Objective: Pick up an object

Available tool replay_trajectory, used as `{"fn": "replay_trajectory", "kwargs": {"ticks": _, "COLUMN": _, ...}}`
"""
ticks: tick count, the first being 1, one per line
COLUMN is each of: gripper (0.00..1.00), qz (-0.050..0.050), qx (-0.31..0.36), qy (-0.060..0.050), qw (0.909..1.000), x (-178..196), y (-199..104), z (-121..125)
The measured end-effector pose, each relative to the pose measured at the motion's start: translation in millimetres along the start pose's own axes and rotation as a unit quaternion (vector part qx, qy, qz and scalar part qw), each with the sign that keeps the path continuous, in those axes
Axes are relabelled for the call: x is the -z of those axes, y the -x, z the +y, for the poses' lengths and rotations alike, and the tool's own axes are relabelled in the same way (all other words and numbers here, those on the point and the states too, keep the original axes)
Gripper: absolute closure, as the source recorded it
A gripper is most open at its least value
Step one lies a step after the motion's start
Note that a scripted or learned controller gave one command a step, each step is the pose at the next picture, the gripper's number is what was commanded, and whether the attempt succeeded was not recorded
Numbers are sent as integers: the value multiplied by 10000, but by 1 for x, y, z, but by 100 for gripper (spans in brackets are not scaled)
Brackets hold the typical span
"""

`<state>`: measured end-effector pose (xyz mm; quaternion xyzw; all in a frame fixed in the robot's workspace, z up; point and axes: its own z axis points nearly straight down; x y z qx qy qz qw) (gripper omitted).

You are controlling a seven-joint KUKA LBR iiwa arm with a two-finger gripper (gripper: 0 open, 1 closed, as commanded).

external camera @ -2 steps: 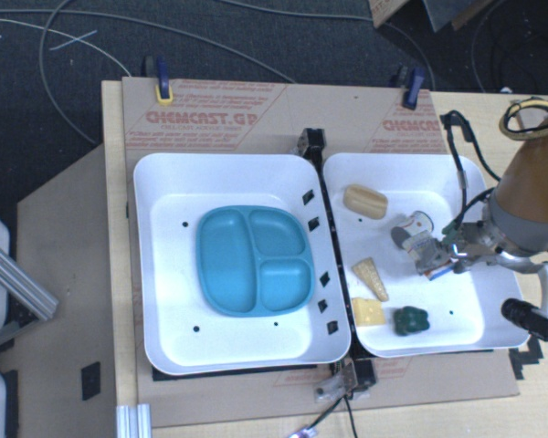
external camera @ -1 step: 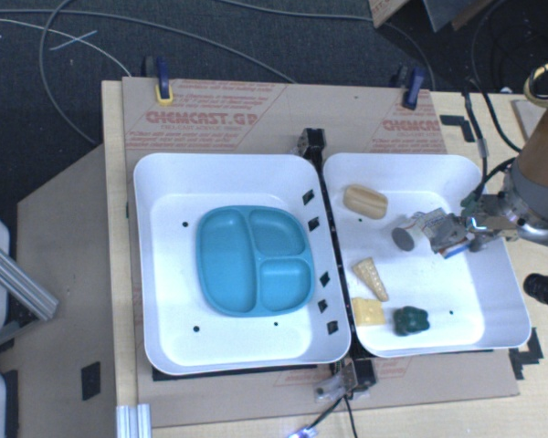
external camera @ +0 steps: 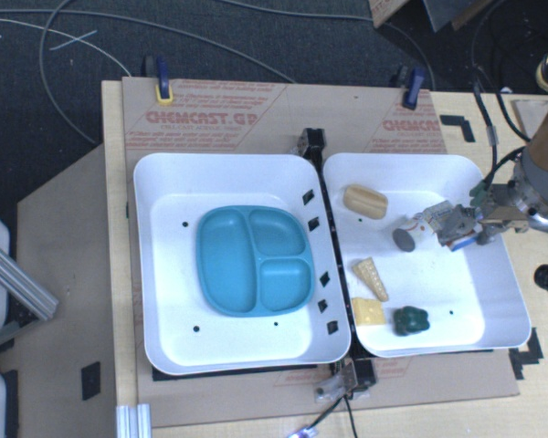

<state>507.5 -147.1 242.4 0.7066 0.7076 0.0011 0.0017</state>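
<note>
Seen from above at a slant, a bench carries two shallow white bins side by side. The left bin (external camera: 155, 245) holds a blue divided plate (external camera: 256, 260) lying flat in its middle, well apart from my work. I reach in from the right over the right bin (external camera: 493, 281), and my gripper (external camera: 418, 223) hangs low above its floor, pointing left. Just beside my tip, perhaps touching it, sits a small grey lump (external camera: 404, 239) — the likeliest thing for me to lift, I judge, since I am lined up on it. From this angle I cannot tell how my jaws stand, and nothing shows plainly between them, so I claim no hold. Up and to the left lies a tan bread roll (external camera: 365, 201). Nearer the front lie a pale wedge of cheese (external camera: 372, 278), a yellow block (external camera: 367, 312) by the bin's inner wall, and a dark green lump (external camera: 409, 319). These loose pieces lie spread apart — room, I judge, to come down on one without nudging its neighbours.
</note>
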Motion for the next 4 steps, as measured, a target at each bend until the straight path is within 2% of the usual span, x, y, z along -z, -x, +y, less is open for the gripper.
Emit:
{"fn": "replay_trajectory", "kwargs": {"ticks": 1, "gripper": 100, "qz": 15, "qx": 27, "qy": -9, "qw": 10000, "x": 8, "y": -52, "z": 4}}
{"fn": "replay_trajectory", "kwargs": {"ticks": 2, "gripper": 100, "qz": 14, "qx": 25, "qy": -18, "qw": 10000, "x": -1, "y": -103, "z": 19}}
{"fn": "replay_trajectory", "kwargs": {"ticks": 4, "gripper": 100, "qz": 12, "qx": 18, "qy": -28, "qw": 10000, "x": -25, "y": -204, "z": 25}}
